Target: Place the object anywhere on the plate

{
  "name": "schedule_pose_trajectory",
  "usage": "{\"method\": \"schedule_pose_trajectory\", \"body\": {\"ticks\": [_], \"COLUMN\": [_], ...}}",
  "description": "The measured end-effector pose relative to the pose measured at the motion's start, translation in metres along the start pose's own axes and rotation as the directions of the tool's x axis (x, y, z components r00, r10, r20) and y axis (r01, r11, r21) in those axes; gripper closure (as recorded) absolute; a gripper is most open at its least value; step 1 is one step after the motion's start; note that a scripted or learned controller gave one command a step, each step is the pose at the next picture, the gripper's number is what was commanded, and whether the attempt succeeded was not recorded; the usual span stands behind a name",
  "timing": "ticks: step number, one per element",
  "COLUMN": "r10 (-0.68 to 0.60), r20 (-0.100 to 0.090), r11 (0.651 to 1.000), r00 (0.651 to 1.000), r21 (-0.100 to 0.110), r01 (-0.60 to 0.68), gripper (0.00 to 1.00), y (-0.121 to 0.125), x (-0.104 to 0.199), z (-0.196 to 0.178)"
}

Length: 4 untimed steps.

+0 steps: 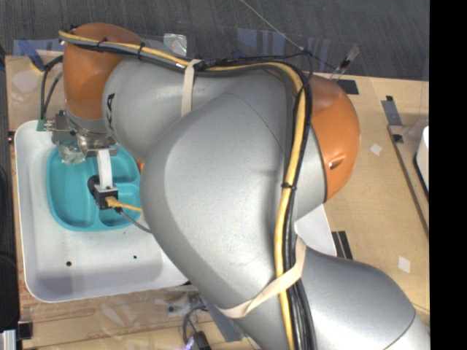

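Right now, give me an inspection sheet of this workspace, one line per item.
Surface: wooden bench bearing a shallow white bin at the view's left; the arm covers the middle of the view.
Job's things: teal plate with divided sections lies in the white bin. An object to place cannot be made out.
Clutter: nothing seen.
Grippers: gripper hangs over the plate's upper part; its finger state cannot be judged.
Cables: yellow and black cable bundle runs along the arm, held by white straps; a short yellow lead ends at a small black part over the plate.
Surroundings: dark carpet beyond the bench, black tape marks on the wood.
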State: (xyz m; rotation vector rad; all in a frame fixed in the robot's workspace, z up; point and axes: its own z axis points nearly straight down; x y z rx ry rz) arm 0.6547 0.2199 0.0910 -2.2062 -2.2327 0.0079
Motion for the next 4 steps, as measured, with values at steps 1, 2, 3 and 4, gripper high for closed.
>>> {"method": "schedule_pose_trajectory", "body": {"ticks": [1, 2, 3, 4], "r10": [0.0, 0.0, 0.0, 0.0], "r20": [0.0, 0.0, 0.0, 0.0], "r11": [1.0, 1.0, 1.0, 1.0], "r00": [1.0, 1.0, 1.0, 1.0], "r21": [0.0, 0.0, 0.0, 0.0], "r01": [0.0, 0.0, 0.0, 0.0], "gripper": [1.0, 1.0, 1.0, 1.0], "y": [0.0, 0.0, 0.0, 0.0], "x": [0.0, 0.0, 0.0, 0.0], "z": [0.0, 0.0, 0.0, 0.0]}}
